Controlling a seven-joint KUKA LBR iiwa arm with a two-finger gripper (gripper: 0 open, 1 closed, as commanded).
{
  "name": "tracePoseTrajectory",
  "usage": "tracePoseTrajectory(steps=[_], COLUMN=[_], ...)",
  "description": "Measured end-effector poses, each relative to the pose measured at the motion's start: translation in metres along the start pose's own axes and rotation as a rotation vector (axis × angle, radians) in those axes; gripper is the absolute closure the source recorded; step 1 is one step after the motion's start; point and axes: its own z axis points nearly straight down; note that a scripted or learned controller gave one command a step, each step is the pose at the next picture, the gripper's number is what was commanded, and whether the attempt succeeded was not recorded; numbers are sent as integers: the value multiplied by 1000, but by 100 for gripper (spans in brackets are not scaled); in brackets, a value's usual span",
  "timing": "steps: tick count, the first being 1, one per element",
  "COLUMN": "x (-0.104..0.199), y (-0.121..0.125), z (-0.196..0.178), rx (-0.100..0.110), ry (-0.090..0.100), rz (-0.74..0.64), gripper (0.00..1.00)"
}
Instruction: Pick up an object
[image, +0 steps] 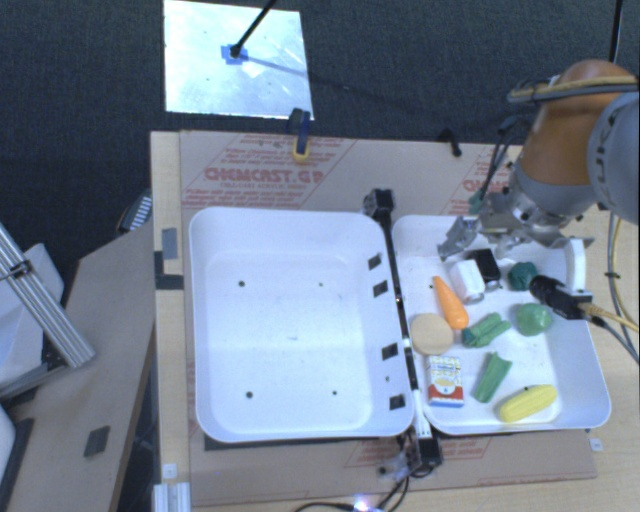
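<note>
White plastic forms both shallow bins; the left white bin (290, 330) sits beside the right white bin (585, 385), which carries all the small objects. Nearest the camera, at about five o'clock in the right bin, lies a yellow corn-shaped toy (526, 402). Just to its nine o'clock a dark green elongated piece (491, 376) lies at a slant, and further toward nine o'clock a small red and white printed carton (446, 381) rests close to the bin's left wall. Just beyond the carton, at its twelve o'clock, sits a round tan disc (432, 333). An orange carrot-shaped toy (451, 302) lies touching or just beside the disc at its one o'clock. A green knobbly piece (484, 330) lies toward three o'clock from the disc, and a light green rounded lump (533, 319) sits further on toward three o'clock. Beyond it, a dark teal rounded piece (521, 274) lies near the far side.

The gripper (474, 272) is down among the far objects, at about twelve o'clock in the right bin; whether its jaws are open or closed I cannot tell. A small white block (466, 280) lies right at it, just beyond the carrot.
</note>
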Motion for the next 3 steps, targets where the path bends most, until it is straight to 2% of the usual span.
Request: tracePoseTrajectory(steps=[1,2,3], x=[-33,-31,41], y=[-48,-43,13], z=[126,109,13], rx=[8,-2,-14], ry=[0,-1,1], rz=[7,2,-10], gripper=[0,100,100])
